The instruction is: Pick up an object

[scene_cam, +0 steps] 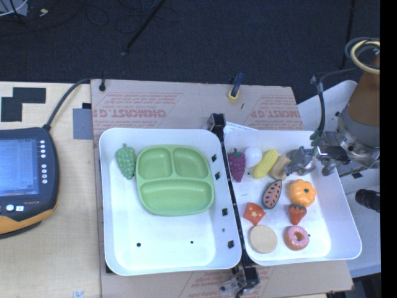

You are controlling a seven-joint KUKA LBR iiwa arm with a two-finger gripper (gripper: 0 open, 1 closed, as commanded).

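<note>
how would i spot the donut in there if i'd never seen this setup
Look in the right bin, at its near right corner. The donut sits beside the tan round cookie, below the strawberry. It alone is a pink ring with a hole.

The bench bears a printed cardboard sheet under two white bins, left bin and right bin, with a teach pendant lying at its left.

Single fixed camera above bench, slanted down, both bins framed.
</note>
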